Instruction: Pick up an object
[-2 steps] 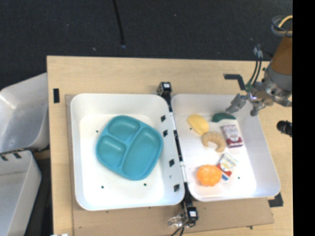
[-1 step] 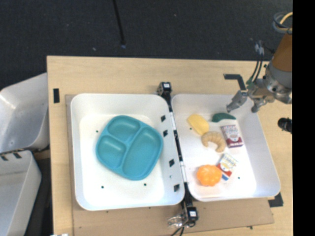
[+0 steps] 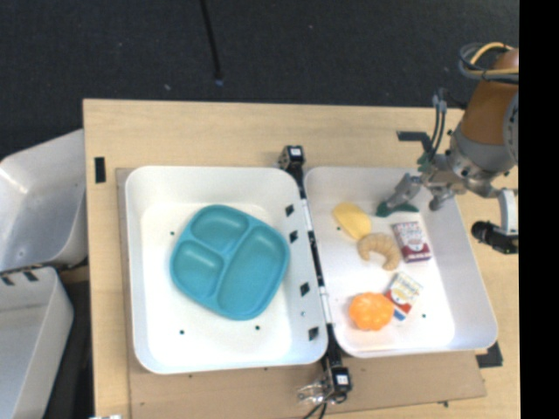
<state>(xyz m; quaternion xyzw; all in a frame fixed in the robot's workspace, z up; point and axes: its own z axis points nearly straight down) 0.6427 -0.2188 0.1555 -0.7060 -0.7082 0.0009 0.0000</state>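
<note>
Orange round fruit (image 3: 371, 311), curved croissant (image 3: 380, 249)

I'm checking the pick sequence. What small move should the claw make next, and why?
Probably shift the claw toward the view's lower left and descend on the yellow item. The claw hangs over the right bin's upper part with nothing between its fingers, and that item lies nearest, apart from the croissant below it.

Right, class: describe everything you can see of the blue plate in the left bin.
The blue plate is a rounded, teal-blue tray that looks like smooth plastic, moulded into three compartments: one small and two larger, split by raised ridges. It lies flat, face up, turned at a slant, near the middle of the left bin. It rests on the bin's floor, apart from the walls.
</note>
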